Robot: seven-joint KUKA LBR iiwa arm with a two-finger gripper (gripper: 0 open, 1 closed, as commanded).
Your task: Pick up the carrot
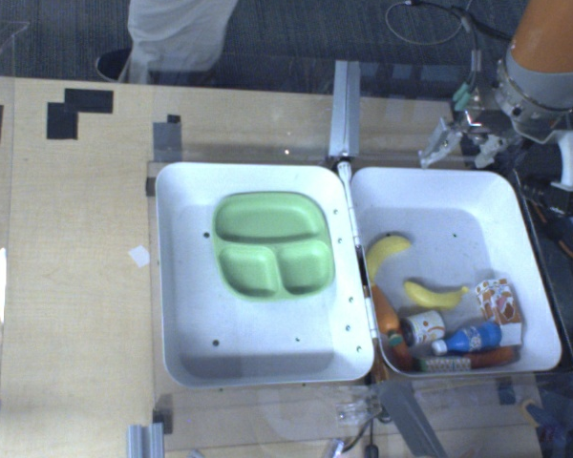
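Hand point(451, 144) above right bin's point(530, 219) far rim, fingers spread, grasping nothing. Carrot point(385, 311) against that bin's left wall, beside can point(424, 328).

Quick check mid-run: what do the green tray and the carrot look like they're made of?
Green tray: probably moulded plastic, with an even matte colour and three soft-edged, rounded compartments. Carrot: likely plastic toy food, uniformly orange with a slight sheen, though it is too small to be sure.

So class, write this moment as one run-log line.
carrot: right bin, left wall, untouched | tool: above bin's far rim | green tray: left bin
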